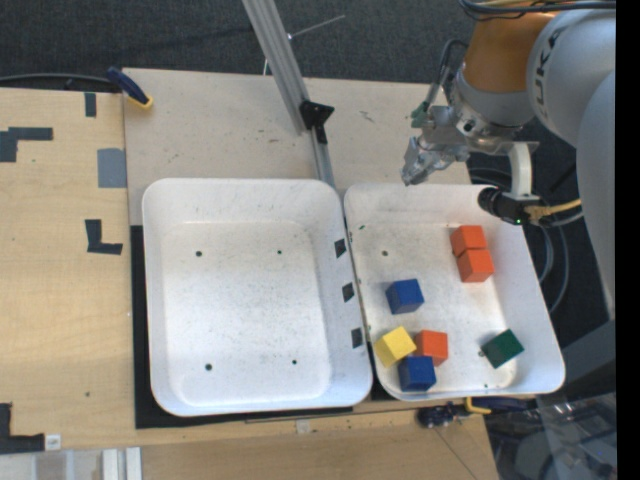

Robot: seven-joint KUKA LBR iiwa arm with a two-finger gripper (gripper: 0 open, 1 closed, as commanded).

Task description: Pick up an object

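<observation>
1. The arm point(560, 48) comes in from the right, grey with an orange band point(515, 43) above the wrist.
2. The gripper point(415, 171) hangs over the far rim of the right bin point(530, 268), near that bin's far-left corner. Its tip is small and dark against the rim, so I cannot tell how it is set. Nothing shows in its grasp.
3. All the blocks lie in the right bin — seven of them, each well apart from the gripper.
4. Two orange blocks point(471, 252) sit touching, one behind the other, toward the bin's right side.
5. A blue block point(404, 295) lies alone near the bin's middle.
6. At the near edge a cluster: a yellow block point(396, 345), an orange block point(432, 345) just right of it, and a second blue block point(417, 372) in front — all close together, seemingly touching.
7. A green block point(502, 348) sits by itself toward the near-right corner.
8. The left bin point(160, 298) lies beside the right one, their rims meeting along the middle.
9. A slanted metal rail point(280, 48) runs from the top of the view down to where the bins meet.
10. A blue-and-yellow clamp point(130, 86) rests at the bench's far-left corner.
</observation>
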